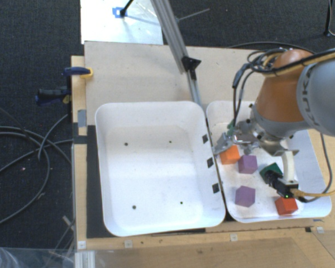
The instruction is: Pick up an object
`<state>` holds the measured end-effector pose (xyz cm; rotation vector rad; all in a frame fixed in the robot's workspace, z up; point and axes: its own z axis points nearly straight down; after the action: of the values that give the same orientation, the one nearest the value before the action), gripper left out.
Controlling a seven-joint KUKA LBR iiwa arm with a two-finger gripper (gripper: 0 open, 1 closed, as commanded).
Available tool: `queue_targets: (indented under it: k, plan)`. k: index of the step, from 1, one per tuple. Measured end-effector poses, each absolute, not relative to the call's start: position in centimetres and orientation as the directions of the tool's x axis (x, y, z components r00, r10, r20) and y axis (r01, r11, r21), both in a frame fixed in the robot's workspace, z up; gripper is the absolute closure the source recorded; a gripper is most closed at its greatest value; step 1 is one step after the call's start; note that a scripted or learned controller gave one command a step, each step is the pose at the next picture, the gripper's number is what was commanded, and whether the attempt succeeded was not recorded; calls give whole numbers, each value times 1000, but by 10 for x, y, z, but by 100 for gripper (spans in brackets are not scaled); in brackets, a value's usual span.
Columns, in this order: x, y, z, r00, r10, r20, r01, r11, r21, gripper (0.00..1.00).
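Note:
The right bin [318, 175] holds several small blocks. An orange block [230, 155] lies near its left wall, with a purple cube [247, 164] right beside it. A second purple cube [245, 196] sits nearer the front. Further right lie a green piece [271, 171] and a red cube [286, 205] at the front right. My gripper [230, 142] hangs low over the bin's left side, directly above the orange block and close to it. The wrist's bulk hides the bin's far part. I cannot see any block held in the gripper.
The left bin [151, 166] lies beside the right one, their rims meeting under black clips [210, 162]. A slanted metal pole [176, 35] crosses the bench behind the bins. A cable runs from the wrist along the right bin's front edge.

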<state>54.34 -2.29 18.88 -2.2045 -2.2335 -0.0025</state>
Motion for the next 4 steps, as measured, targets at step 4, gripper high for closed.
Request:
queue_targets:
  k: [4]
  plan:
    - [574,-87,110,-5,1000,-2,1000,5,24,0]
